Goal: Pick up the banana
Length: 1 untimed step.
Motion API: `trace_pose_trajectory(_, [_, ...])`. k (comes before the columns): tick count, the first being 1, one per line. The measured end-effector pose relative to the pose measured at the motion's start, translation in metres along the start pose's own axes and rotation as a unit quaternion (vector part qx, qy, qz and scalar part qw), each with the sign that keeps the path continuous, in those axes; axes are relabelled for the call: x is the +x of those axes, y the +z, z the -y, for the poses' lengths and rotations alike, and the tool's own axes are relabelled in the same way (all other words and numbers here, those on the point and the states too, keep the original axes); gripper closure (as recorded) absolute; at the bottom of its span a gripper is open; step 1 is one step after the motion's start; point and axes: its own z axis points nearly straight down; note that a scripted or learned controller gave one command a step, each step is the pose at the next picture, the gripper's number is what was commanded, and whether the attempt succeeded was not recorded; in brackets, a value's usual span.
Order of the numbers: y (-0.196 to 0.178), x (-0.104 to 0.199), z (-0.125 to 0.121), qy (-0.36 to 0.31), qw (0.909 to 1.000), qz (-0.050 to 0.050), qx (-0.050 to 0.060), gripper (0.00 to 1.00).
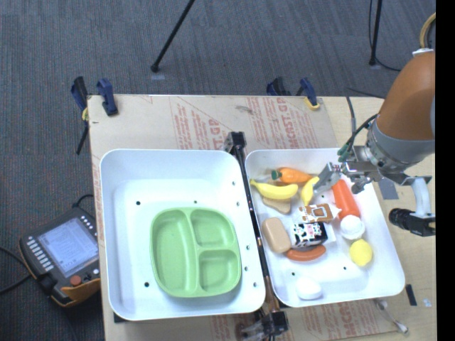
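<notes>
Where the arm (pixel 409 112) reaches in over the right bin (pixel 384 261), its gripper (pixel 333 176) hangs low above the far part of that bin, and how far its jaws stand apart cannot be told, since they show as a small grey blur against the toys beneath. Nothing can be seen held between them. The banana (pixel 276 189) lies in the far left part of the right bin, well to the left of the gripper, and a second curved yellow piece (pixel 309 190) sits just right of it, almost under the gripper; whether the gripper touches that piece cannot be judged. An orange carrot (pixel 293 175) rests just beyond the banana, and a red-orange sausage-shaped toy (pixel 345 199) lies just right of the gripper, partly covered by the wrist. Nearer in the right bin sit a tan bread-like piece (pixel 276 234), a small printed carton (pixel 311 229), a white ball (pixel 351 226), a lemon (pixel 361 252) and a white egg-like shape (pixel 308 288). Left of the right bin stands the left bin (pixel 128 183), bearing a green divided plate (pixel 195 251).
</notes>
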Motion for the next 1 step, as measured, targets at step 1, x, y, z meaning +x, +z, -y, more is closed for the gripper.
trace_pose_trajectory(1, [0.0444, 0.0366, -0.0465, 0.016, 0.9999, 0.0, 0.0, 0.0])
